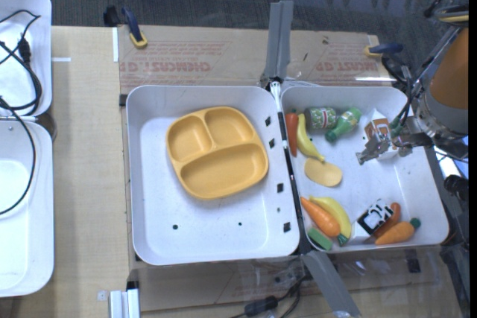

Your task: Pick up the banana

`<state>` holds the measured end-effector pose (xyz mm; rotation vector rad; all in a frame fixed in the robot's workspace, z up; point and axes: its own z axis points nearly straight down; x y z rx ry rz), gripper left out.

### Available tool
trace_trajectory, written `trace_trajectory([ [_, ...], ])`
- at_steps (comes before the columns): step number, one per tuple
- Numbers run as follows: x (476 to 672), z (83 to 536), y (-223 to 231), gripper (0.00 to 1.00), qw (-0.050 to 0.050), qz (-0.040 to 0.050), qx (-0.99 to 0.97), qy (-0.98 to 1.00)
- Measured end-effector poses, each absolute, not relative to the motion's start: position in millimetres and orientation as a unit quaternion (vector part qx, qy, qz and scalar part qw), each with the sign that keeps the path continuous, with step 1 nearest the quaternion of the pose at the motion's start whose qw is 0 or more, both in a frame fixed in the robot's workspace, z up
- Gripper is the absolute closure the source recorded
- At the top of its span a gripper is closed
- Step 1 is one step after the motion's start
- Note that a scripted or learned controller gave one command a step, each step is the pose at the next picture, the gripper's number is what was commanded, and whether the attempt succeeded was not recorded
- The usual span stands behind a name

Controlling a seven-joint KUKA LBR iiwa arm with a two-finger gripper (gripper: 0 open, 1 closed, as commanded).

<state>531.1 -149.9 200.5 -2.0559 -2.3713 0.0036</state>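
Lying well left of the gripper [367, 156], the banana [308, 143] runs lengthwise from far to near beside the bin's left wall, curved, smooth and yellow. Whether the gripper is clenched or released cannot be told. A second banana [335, 214] lies nearer, against a glossy orange carrot [320, 216].

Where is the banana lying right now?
There are two. One banana lies in the right bin by its left wall, beside a carrot; another banana lies near the front.
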Motion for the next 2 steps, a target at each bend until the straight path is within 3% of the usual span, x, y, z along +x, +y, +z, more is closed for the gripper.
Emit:
trace_trajectory([
  [1, 479.0, 92.8, -106.7, 0.00, -0.002, -0.0010, -0.658, -0.753],
  [2, 478.8, 100.9, -107.6, 1.00, -0.001, -0.0006, -0.660, -0.751],
])
